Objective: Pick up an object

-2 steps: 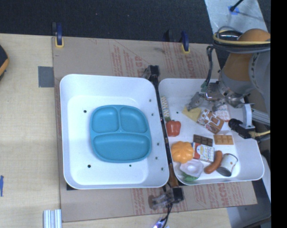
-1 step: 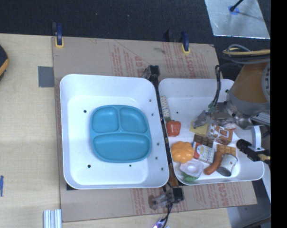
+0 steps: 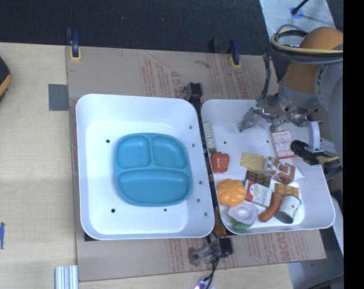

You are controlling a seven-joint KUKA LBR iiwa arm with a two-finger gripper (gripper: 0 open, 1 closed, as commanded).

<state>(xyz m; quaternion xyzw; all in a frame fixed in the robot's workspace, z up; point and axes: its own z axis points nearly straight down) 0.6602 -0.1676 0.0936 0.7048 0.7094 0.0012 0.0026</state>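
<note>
The right white bin (image 3: 317, 221) holds several toy foods in its front half. Among them are a red pepper (image 3: 219, 161), an orange pepper (image 3: 231, 191), a yellow cheese slice (image 3: 252, 161), a brown chocolate bar (image 3: 257, 178), a sausage (image 3: 271, 208) and a small can (image 3: 288, 209). A pink-and-white card (image 3: 281, 142) lies further back. My gripper (image 3: 263, 118) hangs over the bin's bare back part, behind the pile, with its fingers spread open and nothing between them.
The left white bin (image 3: 91, 215) holds a blue divided plate (image 3: 152, 168). A thin printed wrapper (image 3: 209, 136) lies along the right bin's left wall. A white cup with green inside (image 3: 242, 214) sits at the front rim.
</note>
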